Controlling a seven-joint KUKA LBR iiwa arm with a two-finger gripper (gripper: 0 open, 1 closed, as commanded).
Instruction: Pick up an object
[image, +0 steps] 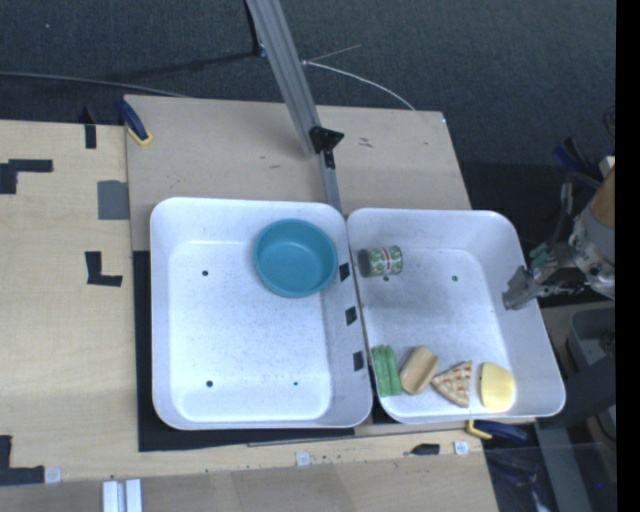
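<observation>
Two white bins side by side on table (60, 330). We see claw (520, 290) over right rim of right bin (440, 300); cannot tell whether it is open or closed, nothing visibly gripped. Green can (381, 261) lies on its side left of claw, slightly farther back. Nearer front edge, below-left of claw: yellow piece (496, 386), pizza slice (454, 382), bread roll (417, 369), green item (384, 369) in row. Blue bowl (295, 257) far left, in left bin (240, 350).
</observation>
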